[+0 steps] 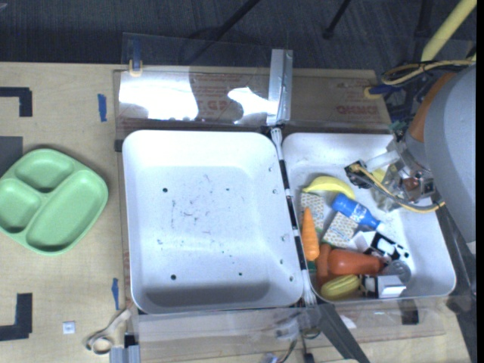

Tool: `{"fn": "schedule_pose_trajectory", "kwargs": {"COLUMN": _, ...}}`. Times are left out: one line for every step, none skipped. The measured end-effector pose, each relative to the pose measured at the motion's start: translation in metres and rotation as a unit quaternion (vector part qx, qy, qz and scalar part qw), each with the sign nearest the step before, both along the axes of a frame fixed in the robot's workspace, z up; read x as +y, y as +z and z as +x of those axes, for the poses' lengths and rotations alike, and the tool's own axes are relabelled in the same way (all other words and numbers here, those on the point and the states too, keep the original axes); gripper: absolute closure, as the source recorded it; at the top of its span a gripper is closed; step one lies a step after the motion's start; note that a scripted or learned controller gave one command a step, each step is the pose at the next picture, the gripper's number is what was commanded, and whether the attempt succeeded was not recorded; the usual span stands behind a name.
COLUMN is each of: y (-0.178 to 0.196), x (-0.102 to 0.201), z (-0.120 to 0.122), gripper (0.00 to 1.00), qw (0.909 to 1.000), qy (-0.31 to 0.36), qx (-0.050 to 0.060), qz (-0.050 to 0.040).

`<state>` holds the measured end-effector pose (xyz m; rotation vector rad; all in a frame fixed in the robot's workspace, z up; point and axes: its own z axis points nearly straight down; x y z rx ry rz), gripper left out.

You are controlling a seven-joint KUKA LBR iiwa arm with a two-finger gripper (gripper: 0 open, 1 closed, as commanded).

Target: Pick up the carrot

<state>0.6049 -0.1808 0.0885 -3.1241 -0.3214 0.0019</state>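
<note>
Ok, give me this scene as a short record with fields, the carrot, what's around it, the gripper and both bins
carrot: lying in the right bin, along its left wall
beside it: banana above, blue bottle to the right, a red-orange item and a yellow item below
gripper: over the right bin's upper right part, apart from the carrot
left bin: white, scuffed floor
outside bins: green divided plate on the bench, far left

Even overhead light, harsh glare on the clear panel, slightly soft focus, perhaps blurrier at right.
</note>
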Motion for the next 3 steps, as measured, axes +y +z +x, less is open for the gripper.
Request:
{"fn": "schedule_pose_trajectory", "kwargs": {"y": 0.032, "x": -0.043, "z": -0.064, "gripper": 1.0, "qw": 1.0, "qy": -0.002, "qx": 0.001, "qz": 0.0009}}
{"fn": "schedule_pose_trajectory", "kwargs": {"y": 0.067, "x": -0.042, "z": -0.126, "gripper": 1.0, "qw": 1.0, "qy": 0.006, "qx": 0.001, "qz": 0.0013}}
{"fn": "schedule_pose_trajectory", "kwargs": {"y": 0.073, "x": -0.043, "z": -0.126, "gripper": 1.0, "qw": 1.0, "qy": -0.003, "qx": 0.0, "qz": 0.0003}}
